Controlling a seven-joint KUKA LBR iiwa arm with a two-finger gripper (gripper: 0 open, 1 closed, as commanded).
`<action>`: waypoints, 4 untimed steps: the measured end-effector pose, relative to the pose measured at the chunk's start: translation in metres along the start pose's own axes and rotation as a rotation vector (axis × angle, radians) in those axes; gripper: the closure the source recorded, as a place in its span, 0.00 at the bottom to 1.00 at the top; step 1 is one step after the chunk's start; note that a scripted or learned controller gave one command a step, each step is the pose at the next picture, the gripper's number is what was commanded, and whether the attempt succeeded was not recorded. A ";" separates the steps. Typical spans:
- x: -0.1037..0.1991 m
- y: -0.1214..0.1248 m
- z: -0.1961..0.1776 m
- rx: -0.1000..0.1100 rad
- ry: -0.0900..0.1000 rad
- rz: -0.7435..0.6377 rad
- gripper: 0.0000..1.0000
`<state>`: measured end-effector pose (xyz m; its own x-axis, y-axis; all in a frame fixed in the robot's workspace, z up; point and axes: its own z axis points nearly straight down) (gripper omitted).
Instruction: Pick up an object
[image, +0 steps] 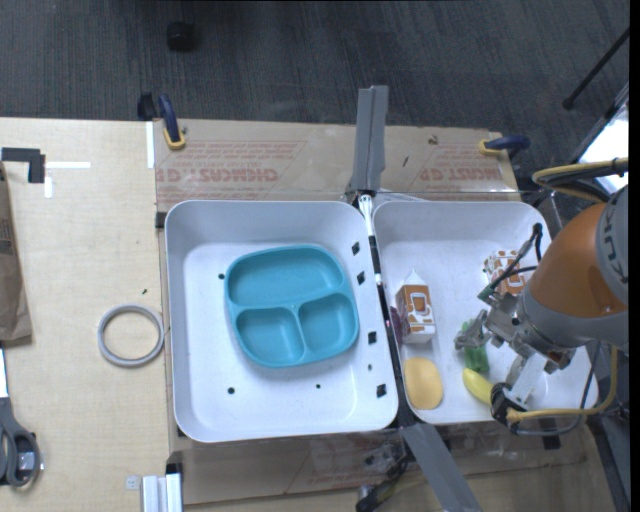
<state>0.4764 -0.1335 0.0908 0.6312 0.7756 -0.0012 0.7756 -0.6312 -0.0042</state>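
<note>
I see my arm (585, 270) coming in from the right edge, bent over the right side of the frame. Orange band is big and rounded, sitting up top near the edge, grey wrist section just below it. Wrist points down and left. Gripper (487, 345) hangs off the low end of the wrist, metal hardware and cabling around it, a black cable looping under the wrist toward the bottom right. Gripper body is seen from above at a slant, tilted. I can't make out the finger state from here, too cluttered.
</note>
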 end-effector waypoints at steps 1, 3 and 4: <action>-0.001 0.000 -0.008 0.003 -0.001 0.004 1.00; 0.052 -0.041 -0.120 -0.004 -0.001 -0.460 1.00; 0.104 0.001 -0.166 -0.002 -0.003 -0.514 1.00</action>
